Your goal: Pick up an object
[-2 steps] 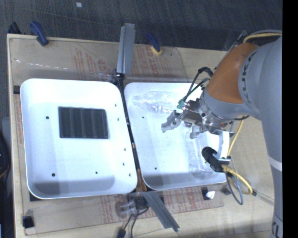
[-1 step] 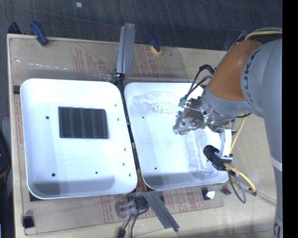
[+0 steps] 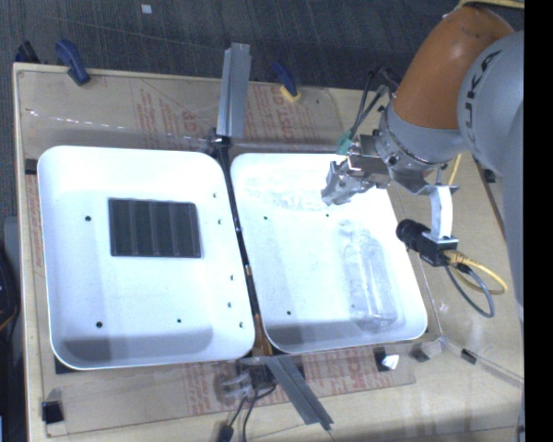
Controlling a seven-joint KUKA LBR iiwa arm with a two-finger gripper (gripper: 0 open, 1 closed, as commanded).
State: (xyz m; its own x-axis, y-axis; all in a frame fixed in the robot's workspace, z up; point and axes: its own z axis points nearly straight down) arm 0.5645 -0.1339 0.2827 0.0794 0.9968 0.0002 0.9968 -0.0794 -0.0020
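A clear plastic bottle [image 3: 367, 274] lies lengthwise in the right bin [image 3: 286, 274], near its right wall. My gripper [image 3: 337, 188] hangs over the far part of that bin, up and to the left of the bottle and apart from it. I see nothing between its fingers. A dark ribbed rectangular block [image 3: 155, 227] lies flat in the left bin [image 3: 74, 320].
The grey arm with its orange band [image 3: 442, 72] reaches in from the right over the right bin's far corner. A metal divider bar [image 3: 232, 90] stands behind the seam between the bins. Cables [image 3: 470, 274] trail beside the right bin.
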